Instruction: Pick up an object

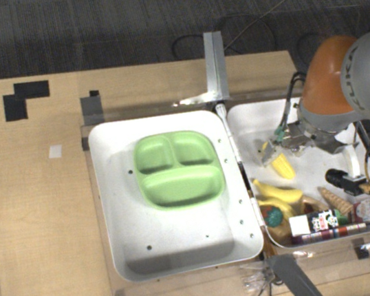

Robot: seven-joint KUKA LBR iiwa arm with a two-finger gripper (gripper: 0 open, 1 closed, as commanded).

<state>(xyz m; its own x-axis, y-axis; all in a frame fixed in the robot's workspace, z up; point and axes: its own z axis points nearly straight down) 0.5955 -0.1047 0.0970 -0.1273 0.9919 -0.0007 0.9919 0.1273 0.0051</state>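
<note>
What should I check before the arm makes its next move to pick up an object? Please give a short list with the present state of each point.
1. Pincer is over the right bin: ok.
2. A target lies close: the yellow piece is just beside the pincer: ok.
3. Something is between its tips: cannot tell.
4. Neighbours leave room: banana lies apart from the yellow piece: ok.
5. Left bin has only the green divided plate, away from the arm: ok.
</note>
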